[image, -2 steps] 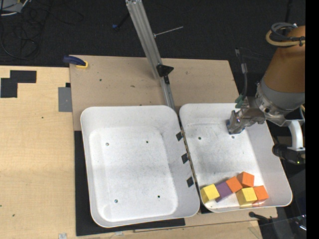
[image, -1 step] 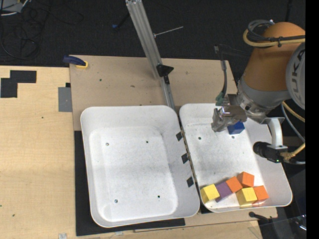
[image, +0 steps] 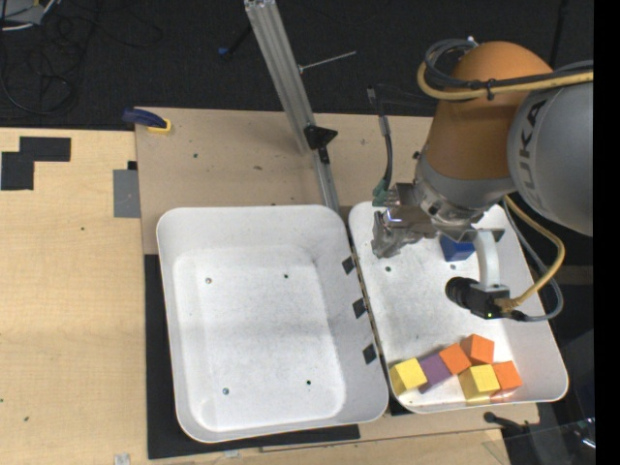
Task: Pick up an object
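The gripper (image: 389, 231) hangs low over the far left part of the right bin (image: 417, 303), near the wall it shares with the left bin (image: 257, 318). From this angle I cannot tell how its tips stand or whether anything sits in them. The arm (image: 504, 124) reaches in from the right, its orange band bulging above the wrist and its grey link carrying part of the letters "UK". A blue object (image: 457, 249) lies just beside the wrist, partly hidden by it. At the bin's near end several blocks cluster together: yellow (image: 409, 374), purple (image: 436, 373), orange (image: 455, 359), another orange (image: 480, 348), a second yellow (image: 479, 382) and a third orange (image: 506, 375). A slanted aluminium rail (image: 286, 76) rises behind the bins.
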Robot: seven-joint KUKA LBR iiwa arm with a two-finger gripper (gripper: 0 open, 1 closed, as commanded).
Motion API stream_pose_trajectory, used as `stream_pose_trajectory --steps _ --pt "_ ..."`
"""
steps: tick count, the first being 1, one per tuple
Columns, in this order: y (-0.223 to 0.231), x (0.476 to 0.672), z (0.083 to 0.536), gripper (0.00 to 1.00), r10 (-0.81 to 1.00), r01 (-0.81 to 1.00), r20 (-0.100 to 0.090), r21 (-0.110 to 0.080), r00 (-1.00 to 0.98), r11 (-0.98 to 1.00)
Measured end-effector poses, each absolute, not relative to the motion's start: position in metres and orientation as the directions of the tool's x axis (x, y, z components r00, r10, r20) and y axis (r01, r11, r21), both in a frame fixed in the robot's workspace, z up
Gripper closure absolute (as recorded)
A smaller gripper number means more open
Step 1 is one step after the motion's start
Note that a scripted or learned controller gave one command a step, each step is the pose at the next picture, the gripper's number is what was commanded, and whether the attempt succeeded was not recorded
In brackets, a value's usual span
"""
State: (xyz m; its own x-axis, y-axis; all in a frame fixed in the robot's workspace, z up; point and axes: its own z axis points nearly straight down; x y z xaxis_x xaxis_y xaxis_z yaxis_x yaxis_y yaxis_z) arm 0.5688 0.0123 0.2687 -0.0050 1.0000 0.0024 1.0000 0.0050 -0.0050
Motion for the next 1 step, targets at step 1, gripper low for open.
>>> stream_pose_trajectory --steps 1 --pt "0.0551 0.5762 0.2578 1.00 1.000 1.000 0.001 -0.005 -0.003 0.003"
